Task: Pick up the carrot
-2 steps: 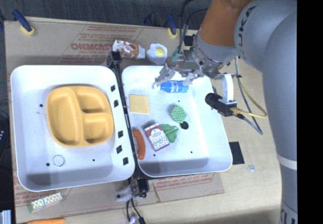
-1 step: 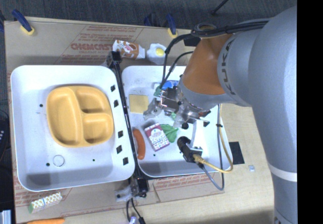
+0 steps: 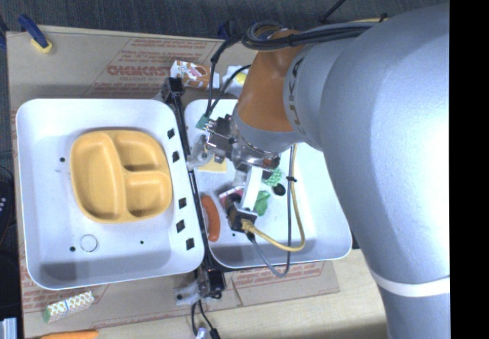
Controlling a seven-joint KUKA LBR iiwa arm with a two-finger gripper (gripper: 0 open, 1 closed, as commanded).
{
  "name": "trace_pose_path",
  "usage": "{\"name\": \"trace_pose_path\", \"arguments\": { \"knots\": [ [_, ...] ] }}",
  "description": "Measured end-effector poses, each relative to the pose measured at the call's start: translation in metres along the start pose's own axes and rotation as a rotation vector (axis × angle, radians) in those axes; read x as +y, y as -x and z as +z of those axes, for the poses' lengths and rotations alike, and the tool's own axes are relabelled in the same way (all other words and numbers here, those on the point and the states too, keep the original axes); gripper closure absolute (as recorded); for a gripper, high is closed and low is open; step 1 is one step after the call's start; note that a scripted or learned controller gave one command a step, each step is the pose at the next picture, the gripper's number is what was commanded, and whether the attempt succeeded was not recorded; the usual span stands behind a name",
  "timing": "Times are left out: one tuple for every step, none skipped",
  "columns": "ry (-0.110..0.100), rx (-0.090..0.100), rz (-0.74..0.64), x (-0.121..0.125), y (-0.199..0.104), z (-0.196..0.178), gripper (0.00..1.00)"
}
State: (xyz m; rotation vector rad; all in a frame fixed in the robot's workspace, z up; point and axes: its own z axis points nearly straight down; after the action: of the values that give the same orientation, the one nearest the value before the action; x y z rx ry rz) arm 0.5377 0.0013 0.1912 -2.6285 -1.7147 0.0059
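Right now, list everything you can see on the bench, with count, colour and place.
left bin: one, white, view's left
right bin: one, white, under the arm
divided plate: one, yellow, in left bin
carrot: one, orange, right bin, by its left wall
small object: one, green, right bin, partly hidden
cardboard sheet: one, brown, under both bins
clip: one, blue and yellow, cardboard's far-left corner
arm: one, grey with orange band, over right bin

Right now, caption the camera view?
Arm over the right bin, carrot along its left wall; yellow divided tray in the left bin.
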Motion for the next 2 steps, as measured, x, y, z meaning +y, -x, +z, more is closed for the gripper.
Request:
{"name": "trace_pose_path", "arguments": {
  "knots": [
    [0.001,0.000,0.001,0.0002,0.0005,-0.0001,0.00],
    [0.001,0.000,0.001,0.0002,0.0005,-0.0001,0.00]
  ]
}}
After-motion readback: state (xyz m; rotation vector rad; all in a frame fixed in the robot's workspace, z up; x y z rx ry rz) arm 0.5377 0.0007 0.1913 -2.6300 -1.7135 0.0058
